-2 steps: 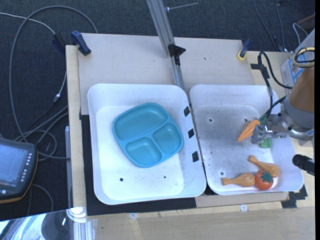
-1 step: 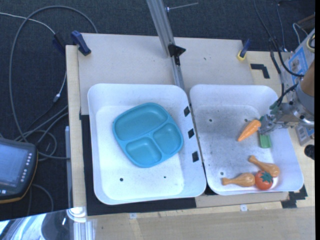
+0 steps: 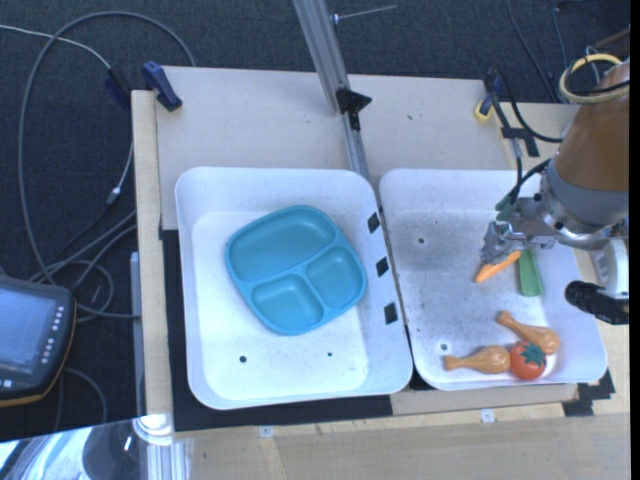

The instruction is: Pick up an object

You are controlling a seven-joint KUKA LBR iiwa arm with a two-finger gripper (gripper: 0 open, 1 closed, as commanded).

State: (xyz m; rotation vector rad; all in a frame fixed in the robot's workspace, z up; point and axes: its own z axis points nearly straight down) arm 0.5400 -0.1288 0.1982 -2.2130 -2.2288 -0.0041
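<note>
In the right bin [image 3: 440,268], my gripper [image 3: 502,240] hangs low over the upper right part. Just below it an orange carrot [image 3: 496,267] lies slanted on the bin floor, its upper end close to the gripper's tip. Whether they touch I cannot tell. A green stick-shaped piece [image 3: 529,274] lies right beside the carrot. Toward the bin's front right corner are two tan drumsticks [image 3: 478,359] [image 3: 529,333] and a red tomato [image 3: 528,362].
The left bin [image 3: 200,348] holds a blue divided plate [image 3: 295,268]. A metal pole [image 3: 330,58] slants down between the bins. The grey arm with its orange band [image 3: 600,148] comes in from the right above the right bin's far corner. Cables run along the bench's back right.
</note>
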